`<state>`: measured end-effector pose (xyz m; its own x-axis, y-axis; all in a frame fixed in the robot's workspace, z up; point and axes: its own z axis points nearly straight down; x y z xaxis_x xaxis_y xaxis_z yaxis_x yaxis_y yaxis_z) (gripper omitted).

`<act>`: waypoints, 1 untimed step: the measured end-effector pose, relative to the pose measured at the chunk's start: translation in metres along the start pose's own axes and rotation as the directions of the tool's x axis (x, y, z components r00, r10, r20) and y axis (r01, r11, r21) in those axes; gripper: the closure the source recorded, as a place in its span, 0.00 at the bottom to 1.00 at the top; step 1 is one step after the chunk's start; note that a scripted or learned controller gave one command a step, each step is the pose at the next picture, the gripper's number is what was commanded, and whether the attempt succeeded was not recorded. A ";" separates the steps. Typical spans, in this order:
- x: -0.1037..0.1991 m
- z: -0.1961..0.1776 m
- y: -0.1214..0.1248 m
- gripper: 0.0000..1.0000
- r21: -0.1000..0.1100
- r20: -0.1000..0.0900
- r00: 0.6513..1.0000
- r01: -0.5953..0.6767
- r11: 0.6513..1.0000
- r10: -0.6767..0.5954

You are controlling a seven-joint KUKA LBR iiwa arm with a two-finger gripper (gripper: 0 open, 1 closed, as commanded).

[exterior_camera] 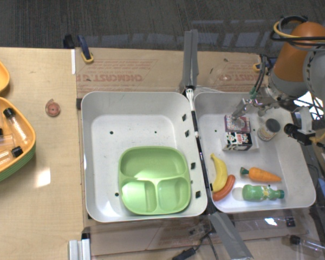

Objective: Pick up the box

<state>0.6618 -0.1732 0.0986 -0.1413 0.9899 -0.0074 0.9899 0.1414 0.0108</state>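
- Box (pixel 238 133): you find it in the right bin (pixel 292 199), toward that bin's far edge and nearer its left wall than its right, lying flat with a printed face up.
- Gripper (pixel 241 111) hangs at the far end of the box, low over it; the arm (pixel 292 58) comes in over the bin's far right corner.
- You cannot tell from this slanted view whether the fingers are apart or together, nor whether they touch the box.
- Step in hand, as you may judge it: the approach and grasp; nothing shows the box lifted.
- Next move calls for the fingers to straddle the box squarely, close, then rise straight up clear of the small round jar (pixel 269 130) just beside it.
- Count in the right bin: one box, one jar, one banana (pixel 220 170), one carrot (pixel 262 174), one green bottle (pixel 261 193), one red piece (pixel 223 188) under the banana.
- Left bin (pixel 97 145): one green divided tray (pixel 154 181).
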 end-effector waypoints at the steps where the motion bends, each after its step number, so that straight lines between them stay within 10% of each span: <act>1: 0.029 0.000 0.002 0.00 0.001 -0.002 0.999 0.036 0.999 -0.036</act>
<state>0.6591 -0.1438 0.0985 -0.1770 0.9842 -0.0056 0.9842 0.1770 0.0099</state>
